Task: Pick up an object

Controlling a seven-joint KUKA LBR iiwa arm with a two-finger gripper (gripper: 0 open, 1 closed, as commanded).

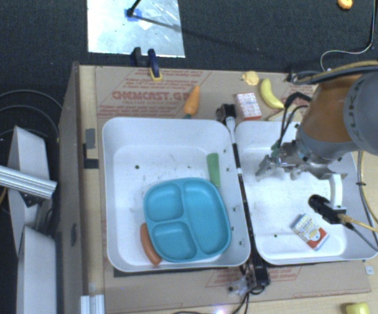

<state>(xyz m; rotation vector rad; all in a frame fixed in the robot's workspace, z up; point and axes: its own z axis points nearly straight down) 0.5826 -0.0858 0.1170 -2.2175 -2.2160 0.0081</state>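
No object is seen lifted: the tool (265, 167) is lowered over the right bin (257, 205) near its left wall, grip state not discernible, while the small carton (309, 230) lies ungrasped toward that bin's near-right corner.

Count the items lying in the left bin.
3: a blue tray in the middle, a green stick at its upper right, an orange sausage at its lower left. The tray could hide others.

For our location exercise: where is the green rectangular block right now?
The green rectangular block lies in the left white bin, near its right wall, just above the blue divided plastic tray.
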